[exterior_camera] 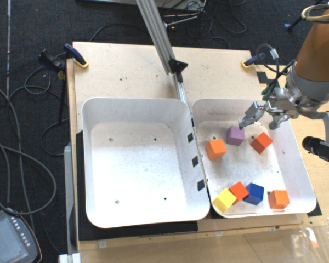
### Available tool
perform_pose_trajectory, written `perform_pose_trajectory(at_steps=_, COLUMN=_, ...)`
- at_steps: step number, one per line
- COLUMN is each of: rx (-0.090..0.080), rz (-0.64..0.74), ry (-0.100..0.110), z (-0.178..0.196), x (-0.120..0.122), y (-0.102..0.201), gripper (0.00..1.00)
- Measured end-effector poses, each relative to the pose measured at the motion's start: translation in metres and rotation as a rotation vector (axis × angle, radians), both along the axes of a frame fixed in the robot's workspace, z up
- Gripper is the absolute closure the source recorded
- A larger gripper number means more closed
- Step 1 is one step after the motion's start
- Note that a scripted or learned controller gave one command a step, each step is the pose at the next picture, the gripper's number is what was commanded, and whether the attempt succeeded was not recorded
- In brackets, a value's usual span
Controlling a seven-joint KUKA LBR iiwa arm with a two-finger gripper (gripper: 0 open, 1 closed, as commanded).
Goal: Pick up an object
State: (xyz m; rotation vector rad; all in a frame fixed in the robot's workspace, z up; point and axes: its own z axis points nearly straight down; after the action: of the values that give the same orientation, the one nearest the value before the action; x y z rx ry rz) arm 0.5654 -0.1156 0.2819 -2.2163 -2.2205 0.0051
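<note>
Slanted overhead view onto both bins [88, 147]

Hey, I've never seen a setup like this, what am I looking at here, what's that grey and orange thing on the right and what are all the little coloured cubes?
One camera looks down at a slant on a bench with two shallow white trays, the left bin and the right bin. The grey and orange thing is a robot arm reaching in from the right. Its gripper, a two-finger claw, is spread open over the right bin's far side and holds nothing. The cubes are blocks for it to pick up: a purple block nearest the claw, four orange blocks, a yellow block and a blue block.
</note>
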Motion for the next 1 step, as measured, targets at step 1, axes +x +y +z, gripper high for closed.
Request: perform_pose_trajectory(at_steps=1, rx=-0.001, rz=-0.002, ry=-0.005, z=0.0026, x=0.0007, y=-0.0003, gripper=0.00)
